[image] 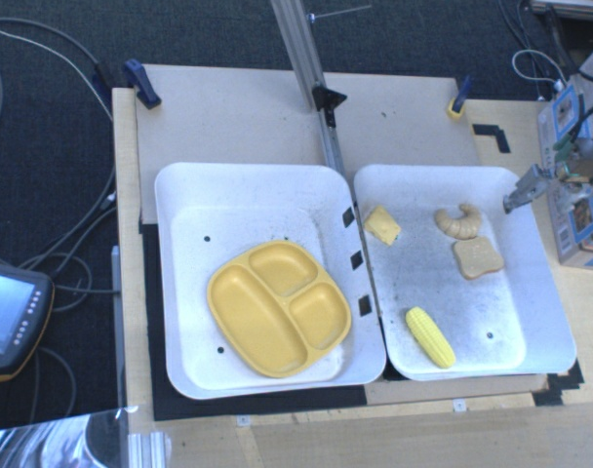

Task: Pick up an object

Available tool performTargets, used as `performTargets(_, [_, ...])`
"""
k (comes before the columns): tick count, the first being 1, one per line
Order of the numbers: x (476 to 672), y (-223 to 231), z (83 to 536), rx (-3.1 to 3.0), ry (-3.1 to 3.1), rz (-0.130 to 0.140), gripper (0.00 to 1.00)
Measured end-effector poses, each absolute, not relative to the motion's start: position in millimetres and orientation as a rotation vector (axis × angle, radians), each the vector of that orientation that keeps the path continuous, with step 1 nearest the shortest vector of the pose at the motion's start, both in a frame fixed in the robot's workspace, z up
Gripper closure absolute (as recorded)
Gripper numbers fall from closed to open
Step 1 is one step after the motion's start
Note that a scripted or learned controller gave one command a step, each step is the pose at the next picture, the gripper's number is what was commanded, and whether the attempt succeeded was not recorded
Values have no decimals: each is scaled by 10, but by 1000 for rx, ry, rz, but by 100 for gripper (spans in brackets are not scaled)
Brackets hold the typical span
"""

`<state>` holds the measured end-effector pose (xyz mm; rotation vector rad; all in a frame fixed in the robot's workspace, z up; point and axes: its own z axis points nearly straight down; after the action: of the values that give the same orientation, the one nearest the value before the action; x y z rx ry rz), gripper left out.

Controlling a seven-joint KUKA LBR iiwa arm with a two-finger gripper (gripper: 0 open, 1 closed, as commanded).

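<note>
Corn cob (430, 337) and yellow plate (280, 306) in separate white bins.

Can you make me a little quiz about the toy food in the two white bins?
1. True or false: the yellow plate lies in the left bin.
2. How many food items lie in the right bin?
3. Which lies nearest the front edge of the right bin: A) the croissant, B) the corn cob, C) the bread slice?

Key: 1. True. 2. Four: the cheese piece, croissant, bread slice and corn cob. 3. B.
</note>
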<state>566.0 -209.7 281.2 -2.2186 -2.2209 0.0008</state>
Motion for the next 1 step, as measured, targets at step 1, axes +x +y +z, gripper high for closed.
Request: performTargets(1, [5661, -2097, 2812, -2218, -2221, 1, 0])
